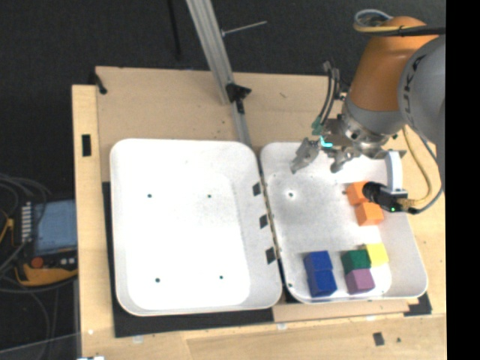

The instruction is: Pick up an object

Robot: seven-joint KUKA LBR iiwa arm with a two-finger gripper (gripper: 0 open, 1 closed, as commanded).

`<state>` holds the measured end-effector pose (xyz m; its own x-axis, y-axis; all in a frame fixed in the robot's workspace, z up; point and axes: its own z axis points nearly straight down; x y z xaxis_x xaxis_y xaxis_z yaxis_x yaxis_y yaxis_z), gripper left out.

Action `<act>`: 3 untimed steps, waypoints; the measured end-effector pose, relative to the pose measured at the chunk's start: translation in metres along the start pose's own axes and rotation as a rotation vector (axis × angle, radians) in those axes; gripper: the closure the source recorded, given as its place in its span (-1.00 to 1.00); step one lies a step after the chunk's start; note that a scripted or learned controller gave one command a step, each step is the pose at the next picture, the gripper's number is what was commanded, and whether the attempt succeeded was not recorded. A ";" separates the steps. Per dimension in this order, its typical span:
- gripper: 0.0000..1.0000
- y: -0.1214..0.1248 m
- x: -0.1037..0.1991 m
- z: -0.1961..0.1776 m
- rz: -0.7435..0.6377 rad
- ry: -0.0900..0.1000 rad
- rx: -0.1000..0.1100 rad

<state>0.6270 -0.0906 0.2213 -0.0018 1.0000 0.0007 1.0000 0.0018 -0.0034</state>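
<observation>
my gripper (321, 158) hung spread and apparently empty over the right bin (300, 201), blocks (321, 272) clustered well apart near its front.

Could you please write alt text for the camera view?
A grey-and-orange robot arm's gripper hovers open over the right white bin, which holds orange, blue, green, yellow and purple blocks.

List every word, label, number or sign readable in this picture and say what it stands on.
No text can be read.
The handheld control pendant at the left edge has a blue screen, too blurred to read.
The blue, green, yellow, purple and orange blocks carry no markings.
</observation>
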 end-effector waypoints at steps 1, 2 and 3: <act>-1.00 0.001 0.000 -0.002 0.001 0.000 -0.004; -1.00 -0.006 0.004 0.057 0.004 -0.002 0.002; -1.00 -0.007 0.002 0.099 0.006 -0.002 0.001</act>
<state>0.6194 -0.0885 0.1227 0.0039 1.0000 -0.0016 1.0000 -0.0039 -0.0040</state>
